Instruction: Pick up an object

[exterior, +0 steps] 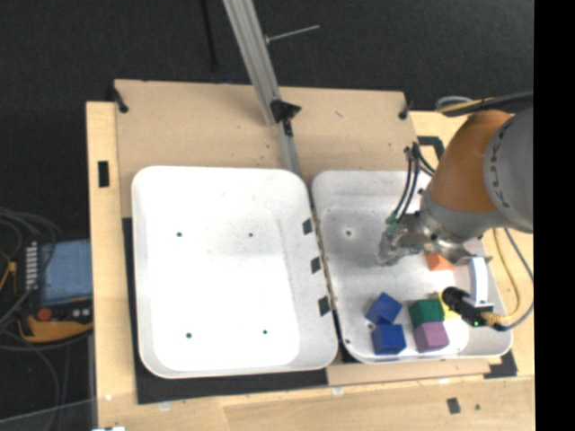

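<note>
My gripper (393, 248) hangs low over the middle of the right bin (355, 206), with the grey arm and its orange band coming in from the right. Near the bin's front edge lie two blue blocks (384, 308) (389, 338), a green block (426, 312) and a purple block (433, 335). A yellow piece (441, 298) peeks out behind the green block. An orange block (437, 261) sits partly hidden under the wrist. The blocks lie below and to the right of the gripper, apart from it.
The left bin (220, 268) sits beside the right one, joined by small clips along the shared edge. A slanted metal rail (256, 52) rises from the back of the bench. Cables and a blue box (65, 272) lie off the bench at left.
</note>
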Robot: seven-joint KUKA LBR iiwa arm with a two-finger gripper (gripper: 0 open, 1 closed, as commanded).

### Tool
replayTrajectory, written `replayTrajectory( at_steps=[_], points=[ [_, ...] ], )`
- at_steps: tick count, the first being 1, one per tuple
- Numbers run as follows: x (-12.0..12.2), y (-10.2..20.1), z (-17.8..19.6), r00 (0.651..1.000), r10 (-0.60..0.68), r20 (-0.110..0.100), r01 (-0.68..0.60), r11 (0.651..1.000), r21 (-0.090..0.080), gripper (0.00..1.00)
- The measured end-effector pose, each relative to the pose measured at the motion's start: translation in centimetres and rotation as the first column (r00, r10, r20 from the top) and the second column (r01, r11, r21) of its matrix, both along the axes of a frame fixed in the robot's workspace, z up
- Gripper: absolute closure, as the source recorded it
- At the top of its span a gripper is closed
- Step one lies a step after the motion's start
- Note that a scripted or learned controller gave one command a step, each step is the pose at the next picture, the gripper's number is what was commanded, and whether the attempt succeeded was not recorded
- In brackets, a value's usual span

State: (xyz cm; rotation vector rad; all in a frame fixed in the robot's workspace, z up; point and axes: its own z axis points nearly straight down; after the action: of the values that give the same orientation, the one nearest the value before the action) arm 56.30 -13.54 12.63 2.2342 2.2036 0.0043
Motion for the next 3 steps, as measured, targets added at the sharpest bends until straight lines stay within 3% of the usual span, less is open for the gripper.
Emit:
replayTrajectory(
  at_steps=[3],
  points=[
    [0.8, -0.2, 16.1, 1.000, 0.019, 0.003, -0.019, 1.000, -0.001, 1.00]
  ],
)
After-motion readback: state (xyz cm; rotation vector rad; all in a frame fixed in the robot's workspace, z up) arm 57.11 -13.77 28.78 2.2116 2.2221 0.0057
